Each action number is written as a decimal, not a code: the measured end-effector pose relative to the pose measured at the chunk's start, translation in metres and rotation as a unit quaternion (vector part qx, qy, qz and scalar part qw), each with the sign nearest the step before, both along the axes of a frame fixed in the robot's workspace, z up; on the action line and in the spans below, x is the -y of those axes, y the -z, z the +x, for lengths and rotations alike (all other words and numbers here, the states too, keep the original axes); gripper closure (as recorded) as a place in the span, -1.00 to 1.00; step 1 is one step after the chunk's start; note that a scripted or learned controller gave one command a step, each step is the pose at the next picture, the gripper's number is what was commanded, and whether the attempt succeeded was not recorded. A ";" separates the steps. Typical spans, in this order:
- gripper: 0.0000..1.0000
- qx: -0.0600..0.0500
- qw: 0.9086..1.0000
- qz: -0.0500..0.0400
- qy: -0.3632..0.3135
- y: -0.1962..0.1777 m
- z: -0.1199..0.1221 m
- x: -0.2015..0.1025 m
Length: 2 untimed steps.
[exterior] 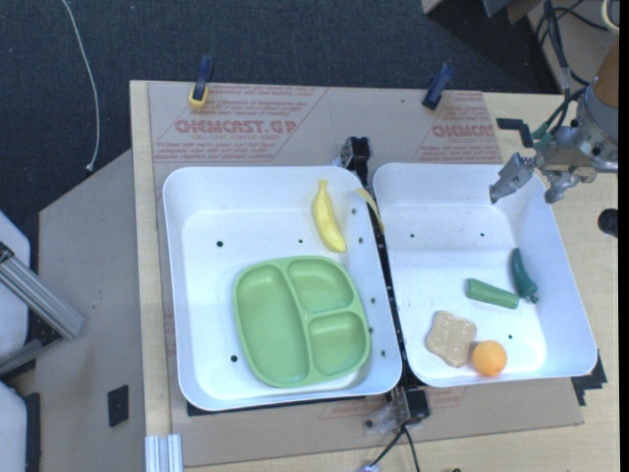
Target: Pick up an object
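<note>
Gripper (536,178) hangs over the far right corner of the right bin (432,190), fingers spread wide, nothing btwn them. Right bin holds an orange (488,358) touching a tan cracker (450,338) near the front, plus a green block (491,294) w/ a dark green pepper (523,272) just beside it. Left bin (197,214) has a green divided tray (299,319) & a banana (327,217) toward the back.
</note>
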<state>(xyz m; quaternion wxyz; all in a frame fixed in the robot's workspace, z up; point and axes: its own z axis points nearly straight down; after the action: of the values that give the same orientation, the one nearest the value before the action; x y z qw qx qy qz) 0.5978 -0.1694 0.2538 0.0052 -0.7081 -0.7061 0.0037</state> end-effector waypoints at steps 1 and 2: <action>-1.00 0.006 1.000 -0.001 -0.002 -0.007 0.002 -0.001; -1.00 0.002 1.000 0.000 -0.001 0.053 -0.003 0.006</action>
<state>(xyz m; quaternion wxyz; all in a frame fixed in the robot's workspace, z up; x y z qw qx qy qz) 0.5947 -0.1758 0.2013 0.0034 -0.7076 -0.7066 0.0021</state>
